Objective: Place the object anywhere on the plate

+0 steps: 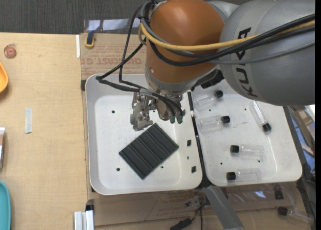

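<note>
the dark ribbed plate [149,150] lies in the left bin [100,138], just below the gripper [150,116]. the gripper hovers over it, its grip hard to make out. clear vials [246,149], black-capped, lie scattered to its right in the right bin [291,168].

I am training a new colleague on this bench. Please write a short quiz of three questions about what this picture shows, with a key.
1. True or false: the dark ribbed plate lies in the left bin.
2. What lies in the right bin? A) clear vials with black caps B) metal screws C) coloured blocks
3. Fill in: the gripper hangs above the plate's ____ edge in the picture (upper or lower).

Key:
1. True.
2. A. Several vials lie scattered in it.
3. Upper. The gripper is just over the plate's top corner.
</note>
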Controlling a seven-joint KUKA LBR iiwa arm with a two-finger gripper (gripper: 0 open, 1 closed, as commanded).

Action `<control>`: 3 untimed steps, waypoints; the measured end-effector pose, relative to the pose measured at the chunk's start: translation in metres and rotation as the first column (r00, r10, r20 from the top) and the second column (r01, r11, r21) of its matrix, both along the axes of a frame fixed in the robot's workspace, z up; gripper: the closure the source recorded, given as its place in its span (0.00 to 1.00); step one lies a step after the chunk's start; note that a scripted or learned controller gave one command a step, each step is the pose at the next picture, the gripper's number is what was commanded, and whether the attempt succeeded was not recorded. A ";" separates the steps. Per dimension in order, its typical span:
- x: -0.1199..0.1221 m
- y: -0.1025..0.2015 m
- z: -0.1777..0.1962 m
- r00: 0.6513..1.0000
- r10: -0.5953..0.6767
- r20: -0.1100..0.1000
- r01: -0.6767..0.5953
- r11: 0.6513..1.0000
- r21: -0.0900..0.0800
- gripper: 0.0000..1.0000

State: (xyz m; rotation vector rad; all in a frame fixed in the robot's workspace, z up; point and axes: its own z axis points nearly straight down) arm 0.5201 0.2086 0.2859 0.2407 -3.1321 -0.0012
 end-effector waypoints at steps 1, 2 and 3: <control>-0.004 0.020 -0.007 1.000 0.018 0.000 -0.018 1.000 0.000 1.00; -0.020 0.019 -0.071 0.989 0.148 -0.001 -0.148 0.989 0.000 1.00; -0.020 0.019 -0.071 0.989 0.149 -0.001 -0.149 0.989 0.000 0.00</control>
